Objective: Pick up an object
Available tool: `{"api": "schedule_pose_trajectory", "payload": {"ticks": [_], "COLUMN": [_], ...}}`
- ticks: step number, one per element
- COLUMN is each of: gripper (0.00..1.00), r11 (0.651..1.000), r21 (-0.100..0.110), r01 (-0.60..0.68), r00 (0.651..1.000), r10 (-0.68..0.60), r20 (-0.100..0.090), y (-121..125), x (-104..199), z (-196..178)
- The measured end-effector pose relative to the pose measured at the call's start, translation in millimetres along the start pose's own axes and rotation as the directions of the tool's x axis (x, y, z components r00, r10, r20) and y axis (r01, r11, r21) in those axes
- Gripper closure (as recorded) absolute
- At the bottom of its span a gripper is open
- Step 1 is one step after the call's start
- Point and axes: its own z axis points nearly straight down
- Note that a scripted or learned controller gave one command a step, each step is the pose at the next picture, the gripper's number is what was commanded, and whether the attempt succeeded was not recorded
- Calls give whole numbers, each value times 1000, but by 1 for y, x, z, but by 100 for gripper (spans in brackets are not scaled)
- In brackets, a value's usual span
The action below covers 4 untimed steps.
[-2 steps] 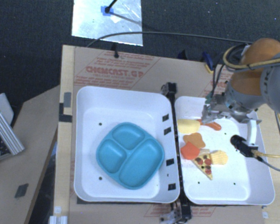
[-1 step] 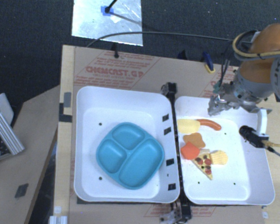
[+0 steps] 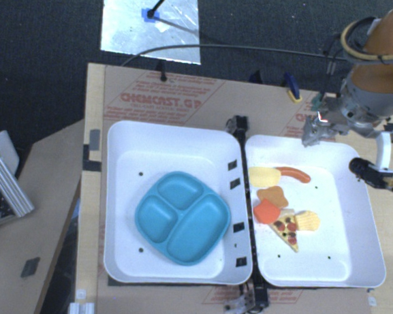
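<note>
Well, progress: nothing lifted yet, by the look of it; every piece of toy food lies flat on the bin floor, so the whole pick is left to do.
Arm: grey with the orange band, coming in at the upper right of the frame.
Pincer [image 3: 312,137]: hanging at the far rim of the right bin [image 3: 351,269], tips near the top edge, nothing between them; whether it stands open or closed I cannot tell from this slant.
Likely targets: a cluster in the upper left part of the right bin, well below and left of the pincer.
Sausage [image 3: 293,173]: red, thin, slightly curved, topmost of the group.
Yellow piece [image 3: 263,175]: pale, oblong, just left of the sausage.
Orange pieces [image 3: 270,203]: two flat shapes, one tan-orange, one redder, touching each other.
Pizza slice [image 3: 287,229]: flat wedge with dark dots, pointing lower right, beside a ridged pale yellow bit [image 3: 307,220].
Left bin [image 3: 136,141]: holds a blue divided plate [image 3: 182,216], three compartments, tilted in the frame.
Judgement: flat thin pieces, tricky to pinch off the floor; the sausage looks the easiest.
</note>
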Motion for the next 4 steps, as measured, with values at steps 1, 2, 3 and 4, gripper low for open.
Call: {"api": "schedule_pose_trajectory", "payload": {"ticks": [1,2,3,4], "gripper": [100,100,100,100], "r11": [1000,1000,1000,1000], "r21": [8,7,9,8], "r01": [3,4,5,5], "r00": [1000,1000,1000,1000], "r10": [-3,-4,-5,-5], "r20": [-2,-2,-3,-3], "y": [-20,-35,-50,-69], "x": [43,94,144,194], "z": [13,7,25,18]}}
